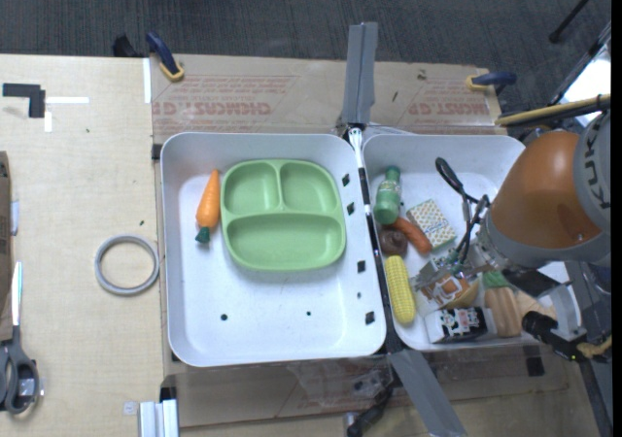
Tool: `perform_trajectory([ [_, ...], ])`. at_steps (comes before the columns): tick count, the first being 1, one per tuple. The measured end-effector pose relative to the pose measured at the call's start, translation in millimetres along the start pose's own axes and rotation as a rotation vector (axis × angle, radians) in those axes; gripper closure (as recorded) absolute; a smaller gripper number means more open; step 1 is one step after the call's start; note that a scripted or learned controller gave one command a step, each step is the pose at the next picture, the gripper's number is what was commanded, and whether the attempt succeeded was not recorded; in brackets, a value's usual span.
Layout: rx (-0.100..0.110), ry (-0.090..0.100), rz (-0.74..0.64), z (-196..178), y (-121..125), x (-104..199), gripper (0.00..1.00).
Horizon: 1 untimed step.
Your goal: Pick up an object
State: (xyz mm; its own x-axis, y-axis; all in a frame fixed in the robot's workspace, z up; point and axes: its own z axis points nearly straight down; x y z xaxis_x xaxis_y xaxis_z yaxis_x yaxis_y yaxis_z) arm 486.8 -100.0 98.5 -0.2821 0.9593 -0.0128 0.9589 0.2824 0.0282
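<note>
My gripper (450,280) is low inside the right bin (505,149), among a cluster of small items near the bin's front. Just left of it lies a yellow corn cob (398,287). A small carrot (416,233) and a checkered yellow packet (431,221) lie just behind it. A green bottle (389,194) and a brown round piece (393,242) rest by the bin's left wall. In front of the gripper are a black-and-white box (459,324) and a tan bread-like piece (506,310). The arm's orange band (546,197) hides part of the bin.
The left bin (282,328) holds a green divided plate (284,214) and a larger carrot (208,199) beside it. On the bench to the left lie a grey tape ring (126,263) and scissors (17,372). Cardboard (292,95) lies behind the bins.
</note>
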Motion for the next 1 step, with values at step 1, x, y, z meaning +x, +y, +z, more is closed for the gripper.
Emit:
perform_trajectory([
  [1, 0.020, 0.014, -0.348, 5.5, 15.7, -28.3, 0.00],
])
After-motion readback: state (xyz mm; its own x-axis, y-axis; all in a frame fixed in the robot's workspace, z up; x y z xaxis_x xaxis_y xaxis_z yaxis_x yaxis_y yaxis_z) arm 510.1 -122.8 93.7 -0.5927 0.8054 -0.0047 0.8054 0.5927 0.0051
